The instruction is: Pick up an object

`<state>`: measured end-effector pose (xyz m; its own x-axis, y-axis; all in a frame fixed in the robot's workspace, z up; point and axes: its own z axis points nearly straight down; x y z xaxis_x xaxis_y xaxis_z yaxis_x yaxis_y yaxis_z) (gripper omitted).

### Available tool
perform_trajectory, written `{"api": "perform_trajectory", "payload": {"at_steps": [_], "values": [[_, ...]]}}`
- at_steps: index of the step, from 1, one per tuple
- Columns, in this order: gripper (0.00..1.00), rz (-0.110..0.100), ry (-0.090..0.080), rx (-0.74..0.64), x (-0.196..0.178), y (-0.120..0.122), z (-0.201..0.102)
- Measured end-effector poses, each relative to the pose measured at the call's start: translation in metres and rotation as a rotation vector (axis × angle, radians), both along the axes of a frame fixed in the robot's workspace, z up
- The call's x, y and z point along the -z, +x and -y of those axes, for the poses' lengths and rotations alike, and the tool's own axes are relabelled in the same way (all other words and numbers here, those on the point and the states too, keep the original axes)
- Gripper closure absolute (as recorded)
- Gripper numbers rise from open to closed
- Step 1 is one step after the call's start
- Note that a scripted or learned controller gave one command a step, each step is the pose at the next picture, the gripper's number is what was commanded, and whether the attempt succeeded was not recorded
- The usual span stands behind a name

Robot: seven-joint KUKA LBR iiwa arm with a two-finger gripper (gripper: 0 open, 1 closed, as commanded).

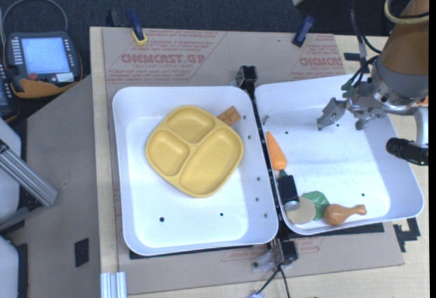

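My gripper (347,119) hangs open over the upper part of the right bin (381,174), with nothing between its two fingers. An orange carrot (275,151) lies along the right bin's left wall. At that bin's front left corner sit a black block (287,188), a tan round piece (300,211), a green piece (317,199) and a brown drumstick-shaped toy (343,212). All of these lie well below and to the left of the gripper. In the left bin (136,208) rests a yellow divided plate (195,151) with a small brown block (229,115) at its upper right edge.
The arm's orange band and grey wrist (405,51) stand over the right bin's far right side. A black clamp (246,76) sits between the bins at the back. A teach pendant (42,61) lies off the bench at the left.
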<state>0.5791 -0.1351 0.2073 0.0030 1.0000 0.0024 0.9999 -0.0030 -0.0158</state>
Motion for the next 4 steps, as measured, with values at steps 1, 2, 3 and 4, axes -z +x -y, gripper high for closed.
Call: {"api": "perform_trajectory", "payload": {"at_steps": [1,2,3,4], "values": [[0.0,0.015,-0.002,-0.003,-0.008,0.003,0.0],[0.0,0.009,0.0,-0.002,0.042,-0.007,-0.004],[0.0,0.01,-0.001,-0.003,0.085,-0.009,-0.009],[0.0,0.018,-0.005,-0.002,0.12,-0.007,-0.007]]}}
